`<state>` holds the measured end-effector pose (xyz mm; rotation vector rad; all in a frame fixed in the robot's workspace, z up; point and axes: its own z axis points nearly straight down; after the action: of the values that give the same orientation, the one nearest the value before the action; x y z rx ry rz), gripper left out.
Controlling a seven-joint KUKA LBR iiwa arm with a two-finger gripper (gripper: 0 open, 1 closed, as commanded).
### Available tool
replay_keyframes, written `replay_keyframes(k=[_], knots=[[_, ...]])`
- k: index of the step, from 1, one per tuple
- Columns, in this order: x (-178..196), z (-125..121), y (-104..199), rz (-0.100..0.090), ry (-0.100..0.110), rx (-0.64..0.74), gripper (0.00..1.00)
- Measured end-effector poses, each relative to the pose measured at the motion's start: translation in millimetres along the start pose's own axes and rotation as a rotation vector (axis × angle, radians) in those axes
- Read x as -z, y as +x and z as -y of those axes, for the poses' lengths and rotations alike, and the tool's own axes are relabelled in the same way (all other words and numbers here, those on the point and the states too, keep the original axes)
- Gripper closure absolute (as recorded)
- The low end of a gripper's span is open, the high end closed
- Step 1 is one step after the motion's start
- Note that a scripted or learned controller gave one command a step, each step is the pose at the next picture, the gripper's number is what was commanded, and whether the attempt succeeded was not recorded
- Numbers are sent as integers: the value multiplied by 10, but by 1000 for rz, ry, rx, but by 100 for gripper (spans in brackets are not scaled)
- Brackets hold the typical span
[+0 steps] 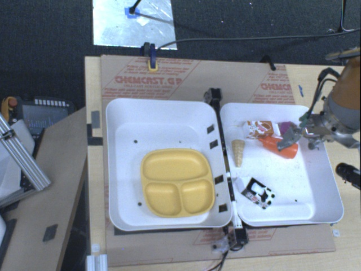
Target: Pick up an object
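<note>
Nearest the camera, in the right bin (333,208), a small black-and-white card (258,193) lies flat near the front wall, well apart from everything else. In the left bin (121,117) sits a yellow divided plate (176,180), across the divider from the arm's work.

Further back in the right bin, a pale cone (238,151) lies close to the divider with its point toward the camera, its long axis running front to back. Just beyond it to the right is an orange carrot-like toy (277,145), lying aslant with its long axis running from upper left to lower right. Behind that rests a red-and-white packet (260,129) and, beside it, a small purple thing (287,127) that is too blurred to name.

The tool (294,133) hangs right over the fat right end of the orange toy, reaching in from the right, with one grey finger (290,135) down against the toy's top. I cannot tell whether the tool is released or clenched, nor whether it has anything between its fingers.

The relation that matters: the orange toy lies directly under the tool and stretches away from it to the left, toward the cone. A grasp would best bite across that slanted axis; the packet and purple thing crowd the far side.
</note>
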<state>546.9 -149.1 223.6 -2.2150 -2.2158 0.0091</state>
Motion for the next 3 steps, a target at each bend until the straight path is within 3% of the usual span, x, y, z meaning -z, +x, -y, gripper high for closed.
replay_keyframes(k=[1, 3], knots=[[59, -25, 3, 2, -11, 3, 0], [-998, -45, -16, 1, -6, 1, 0]])
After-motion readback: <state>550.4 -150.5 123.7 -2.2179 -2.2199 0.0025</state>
